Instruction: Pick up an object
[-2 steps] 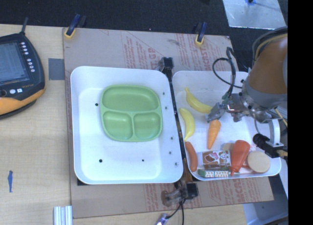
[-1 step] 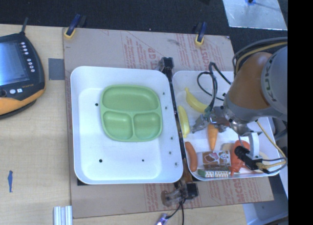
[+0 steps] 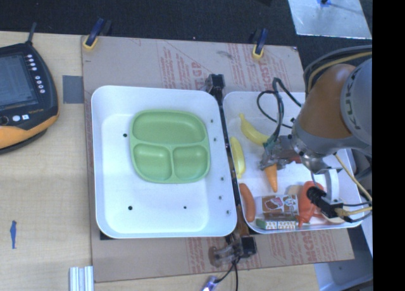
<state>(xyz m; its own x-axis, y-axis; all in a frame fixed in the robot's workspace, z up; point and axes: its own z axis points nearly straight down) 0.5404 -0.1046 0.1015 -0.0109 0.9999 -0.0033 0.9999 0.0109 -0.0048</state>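
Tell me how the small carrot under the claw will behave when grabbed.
The carrot tapers to a point, so it may slip out of a pinch. It looks like smooth, stiff plastic, probably light. Its round body could roll toward the yellow banana.

Two white bins (image 3: 104,157) sit on the table. One green divided plate (image 3: 169,146). Two bananas (image 3: 253,133), one carrot (image 3: 272,179), one sausage (image 3: 247,202), one printed packet (image 3: 280,205). Two clamps (image 3: 93,34) at the table's far edge.
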